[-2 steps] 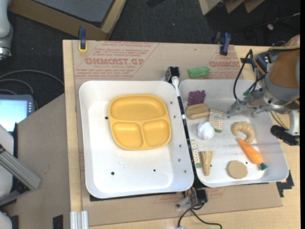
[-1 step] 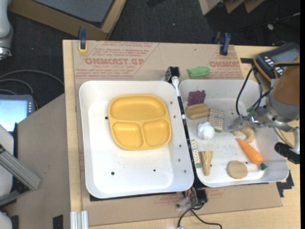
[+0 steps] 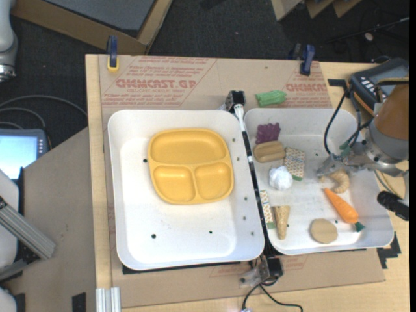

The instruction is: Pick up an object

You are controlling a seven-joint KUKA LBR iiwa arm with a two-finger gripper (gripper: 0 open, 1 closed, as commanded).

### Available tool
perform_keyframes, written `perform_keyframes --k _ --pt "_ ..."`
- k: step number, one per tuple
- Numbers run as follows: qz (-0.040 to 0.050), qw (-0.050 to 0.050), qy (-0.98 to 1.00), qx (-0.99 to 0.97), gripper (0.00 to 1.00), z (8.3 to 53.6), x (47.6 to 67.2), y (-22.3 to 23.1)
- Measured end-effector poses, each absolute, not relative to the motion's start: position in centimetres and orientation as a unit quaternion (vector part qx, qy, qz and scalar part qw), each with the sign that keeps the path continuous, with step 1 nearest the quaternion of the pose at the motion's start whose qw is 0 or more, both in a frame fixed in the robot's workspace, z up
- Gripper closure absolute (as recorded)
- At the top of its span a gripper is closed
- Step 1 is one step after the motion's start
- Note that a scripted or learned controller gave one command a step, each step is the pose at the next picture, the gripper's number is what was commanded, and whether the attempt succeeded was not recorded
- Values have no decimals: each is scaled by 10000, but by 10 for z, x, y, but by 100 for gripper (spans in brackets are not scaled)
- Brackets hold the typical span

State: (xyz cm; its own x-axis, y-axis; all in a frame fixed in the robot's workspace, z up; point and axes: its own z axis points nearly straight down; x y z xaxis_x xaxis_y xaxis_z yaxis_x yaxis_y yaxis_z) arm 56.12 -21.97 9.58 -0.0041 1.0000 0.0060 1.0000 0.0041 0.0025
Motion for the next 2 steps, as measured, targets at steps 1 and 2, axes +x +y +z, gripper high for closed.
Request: perform_keyframes --k 1,2 --pt "-1 13 -7094 -7048 100 85 579 -122" --pt "-47 -46 -7097 -7044 100 192 620 -58"
